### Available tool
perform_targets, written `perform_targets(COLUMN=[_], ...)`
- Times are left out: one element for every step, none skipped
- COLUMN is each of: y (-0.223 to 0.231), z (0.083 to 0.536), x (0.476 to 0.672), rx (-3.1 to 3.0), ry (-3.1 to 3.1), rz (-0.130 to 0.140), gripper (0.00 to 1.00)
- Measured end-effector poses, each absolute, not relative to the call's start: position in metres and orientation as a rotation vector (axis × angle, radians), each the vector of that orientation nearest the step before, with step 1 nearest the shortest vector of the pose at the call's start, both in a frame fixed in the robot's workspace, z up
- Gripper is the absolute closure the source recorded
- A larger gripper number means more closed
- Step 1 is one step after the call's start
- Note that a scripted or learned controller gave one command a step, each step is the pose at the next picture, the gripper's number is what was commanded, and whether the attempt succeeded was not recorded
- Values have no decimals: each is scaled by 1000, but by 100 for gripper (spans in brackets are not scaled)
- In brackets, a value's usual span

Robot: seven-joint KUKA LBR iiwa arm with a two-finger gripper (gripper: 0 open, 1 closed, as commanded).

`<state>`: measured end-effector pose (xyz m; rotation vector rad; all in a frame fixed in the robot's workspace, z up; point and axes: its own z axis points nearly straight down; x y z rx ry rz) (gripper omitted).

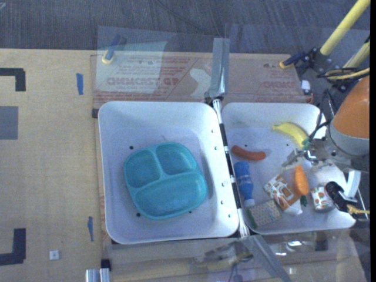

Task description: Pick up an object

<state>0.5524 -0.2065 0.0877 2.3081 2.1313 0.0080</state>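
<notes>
Carrot (300, 180), small orange toy with green tip, judged light, stiff, smooth plastic, likely slippery; best taken across narrow middle. Lies in right bin (258, 113), among small carton (279, 192), can (320, 198), banana (292, 132), sausage (249, 153), blue bottle (243, 181). Gripper (310, 155) seen just above carrot's upper end, near, contact not discernible. Gripper state cannot be told: spread or pressed together not resolved.
</notes>
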Motion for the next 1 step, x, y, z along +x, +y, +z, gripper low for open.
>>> perform_targets(y=[-207], z=[88], x=[552], rx=[2308], ry=[2131], rz=[8], gripper=[0])
